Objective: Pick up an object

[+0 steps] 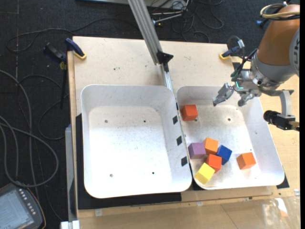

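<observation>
My gripper (233,98) hangs open over the back of the right bin (267,142), its two fingers spread with nothing between them. An orange cube (190,112) sits alone to its left, near the bin's back left corner. Nearer the front lies a cluster: a purple cube (197,150), an orange cube (211,145), a blue cube (224,154), a red-orange cube (214,162) and a yellow cube (205,173). Another orange cube (246,160) lies apart at the front right.
The left bin (128,137) adjoins the right one along a raised shared rim. A slanted metal bar (145,23) runs down to the bins' back junction. Clamps (76,49) sit at the bench's back corners.
</observation>
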`<action>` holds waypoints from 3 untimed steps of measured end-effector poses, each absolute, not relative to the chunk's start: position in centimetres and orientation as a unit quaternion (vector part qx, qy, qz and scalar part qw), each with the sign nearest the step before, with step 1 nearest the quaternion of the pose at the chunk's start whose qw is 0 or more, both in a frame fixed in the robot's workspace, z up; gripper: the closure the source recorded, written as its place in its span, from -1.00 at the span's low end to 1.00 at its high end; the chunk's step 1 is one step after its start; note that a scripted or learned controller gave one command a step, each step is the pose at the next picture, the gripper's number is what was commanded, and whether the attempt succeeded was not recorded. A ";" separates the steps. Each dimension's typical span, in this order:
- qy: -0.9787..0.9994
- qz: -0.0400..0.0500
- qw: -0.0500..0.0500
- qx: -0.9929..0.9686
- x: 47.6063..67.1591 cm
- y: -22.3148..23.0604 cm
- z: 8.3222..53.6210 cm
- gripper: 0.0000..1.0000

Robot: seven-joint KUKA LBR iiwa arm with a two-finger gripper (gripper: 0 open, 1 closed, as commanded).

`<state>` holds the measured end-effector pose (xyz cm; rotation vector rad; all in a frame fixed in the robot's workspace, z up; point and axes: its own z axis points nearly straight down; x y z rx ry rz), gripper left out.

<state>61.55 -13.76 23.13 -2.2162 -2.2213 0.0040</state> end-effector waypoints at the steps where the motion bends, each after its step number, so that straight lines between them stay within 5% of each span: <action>1: -0.708 0.000 0.000 -0.706 61.6 -13.8 23.4 -1.00; 3: -0.707 0.002 0.002 -0.708 61.3 -14.7 12.9 -1.00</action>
